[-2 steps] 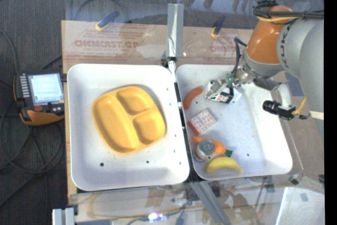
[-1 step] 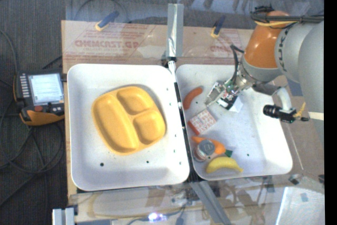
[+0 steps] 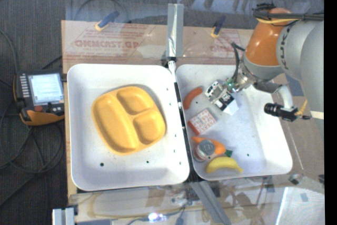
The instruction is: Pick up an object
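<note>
My gripper (image 3: 220, 96) hangs over the upper middle of the right bin (image 3: 268, 134), open, with nothing between its fingers. Just left of it lies an orange-red sausage-shaped piece (image 3: 191, 96). A red and white checkered packet (image 3: 202, 121) lies below the gripper. Near the bin's front edge sit a small can (image 3: 202, 152), a carrot (image 3: 212, 144) leaning on it, and a yellow banana (image 3: 223, 166).
The left bin (image 3: 79, 113) holds a yellow divided tray (image 3: 129, 118). A handheld pendant (image 3: 39, 93) lies left of the bench. The grey arm with its orange band (image 3: 266, 42) reaches in from the upper right.
</note>
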You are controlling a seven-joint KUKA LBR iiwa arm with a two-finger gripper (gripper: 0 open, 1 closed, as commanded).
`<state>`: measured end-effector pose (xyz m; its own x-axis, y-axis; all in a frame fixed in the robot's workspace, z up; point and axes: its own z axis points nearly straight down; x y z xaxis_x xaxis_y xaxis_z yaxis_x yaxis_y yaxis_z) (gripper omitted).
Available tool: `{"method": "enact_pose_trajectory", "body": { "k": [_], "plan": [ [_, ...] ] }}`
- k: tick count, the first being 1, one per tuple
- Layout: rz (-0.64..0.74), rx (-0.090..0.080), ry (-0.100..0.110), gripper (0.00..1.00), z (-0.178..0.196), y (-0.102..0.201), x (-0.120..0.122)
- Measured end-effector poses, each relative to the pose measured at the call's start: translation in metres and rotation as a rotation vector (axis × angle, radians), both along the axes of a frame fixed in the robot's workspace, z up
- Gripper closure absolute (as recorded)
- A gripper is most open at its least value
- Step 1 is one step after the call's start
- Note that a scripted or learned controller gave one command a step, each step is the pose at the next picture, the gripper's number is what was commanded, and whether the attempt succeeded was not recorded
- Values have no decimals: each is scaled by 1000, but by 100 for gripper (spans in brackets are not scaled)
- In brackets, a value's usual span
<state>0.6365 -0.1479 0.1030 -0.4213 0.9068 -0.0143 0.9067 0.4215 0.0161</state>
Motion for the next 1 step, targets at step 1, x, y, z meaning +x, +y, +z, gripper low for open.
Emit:
{"method": "enact_pose_trajectory", "body": {
  "k": [1],
  "plan": [
    [2,5,21,100,92,45,32]
  ]
}}
